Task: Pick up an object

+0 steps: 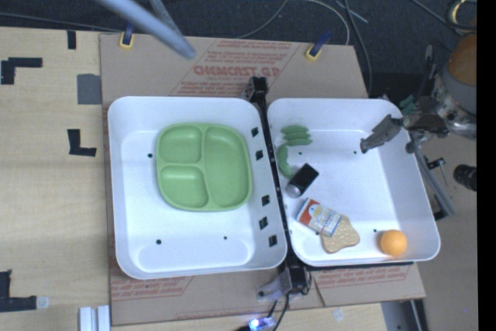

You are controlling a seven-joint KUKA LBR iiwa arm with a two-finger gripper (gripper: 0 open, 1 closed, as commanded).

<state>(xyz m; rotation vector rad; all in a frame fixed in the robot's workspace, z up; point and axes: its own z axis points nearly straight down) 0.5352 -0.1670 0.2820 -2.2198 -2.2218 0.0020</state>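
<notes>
Nearest the camera in the right bin (353, 253) lie an orange ball (394, 243) and a tan biscuit-shaped piece (341, 236), with a black block (303, 179) and green item (294, 136) beyond. The left bin (124, 190) holds a green divided plate (204, 166). The gripper (385, 132) hovers over the right bin's far right side, holding nothing; whether its fingers are apart cannot be told.

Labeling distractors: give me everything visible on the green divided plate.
The green divided plate is pale green, plastic-looking, a rounded square with three compartments: two smaller ones at the top, one wide one below, split by raised ridges. All three hold nothing. It lies flat, right side up, slightly rotated, on the floor of the left white bin, near its middle. Nothing else touches it.
</notes>
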